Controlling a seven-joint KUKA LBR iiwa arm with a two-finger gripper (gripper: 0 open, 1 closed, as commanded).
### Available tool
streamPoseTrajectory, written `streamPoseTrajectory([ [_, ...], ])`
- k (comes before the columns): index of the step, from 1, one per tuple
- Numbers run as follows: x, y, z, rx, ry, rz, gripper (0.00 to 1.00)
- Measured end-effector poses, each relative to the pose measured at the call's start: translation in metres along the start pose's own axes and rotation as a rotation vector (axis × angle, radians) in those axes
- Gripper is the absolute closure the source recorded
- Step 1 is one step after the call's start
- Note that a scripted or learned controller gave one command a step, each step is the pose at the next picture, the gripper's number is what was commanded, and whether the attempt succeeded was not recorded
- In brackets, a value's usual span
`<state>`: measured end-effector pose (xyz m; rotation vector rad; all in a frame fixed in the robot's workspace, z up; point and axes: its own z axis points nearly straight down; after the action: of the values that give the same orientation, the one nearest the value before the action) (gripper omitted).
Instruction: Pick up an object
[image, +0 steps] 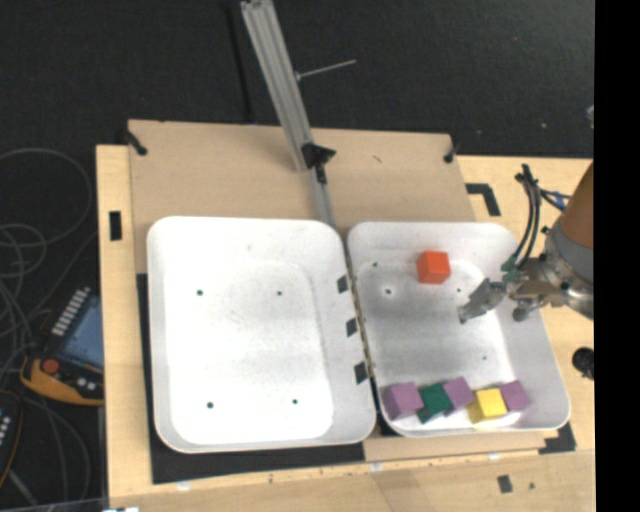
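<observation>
An orange cube (433, 266) lies in the far part of the right bin (420, 330). Along that bin's near wall sit a purple block (402, 399), a green block (435, 402), a second purple block (459, 389), a yellow block (489, 404) and a third purple block (514, 394). My gripper (497, 306) hangs over the right side of this bin, to the right of and a little nearer than the orange cube. Its fingers (477, 303) are spread open with nothing between them.
The left bin (250, 330) lies beside the right one, joined by small black clips. A slanted metal pole (285, 90) rises from the back of the bench. Cables and a handheld pendant (60, 350) lie on the floor at left.
</observation>
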<state>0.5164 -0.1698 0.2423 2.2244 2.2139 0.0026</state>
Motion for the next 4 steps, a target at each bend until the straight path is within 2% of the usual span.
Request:
streamPoseTrajectory([
  [1, 0.005, 0.056, 0.109, 0.008, 0.001, -0.008, 0.00],
  [2, 0.010, 0.161, 0.146, -0.003, -0.001, -0.009, 0.00],
  [3, 0.007, 0.160, 0.133, 0.000, -0.005, -0.013, 1.00],
  [4, 0.008, 0.160, 0.134, 0.002, -0.004, -0.016, 0.00],
])
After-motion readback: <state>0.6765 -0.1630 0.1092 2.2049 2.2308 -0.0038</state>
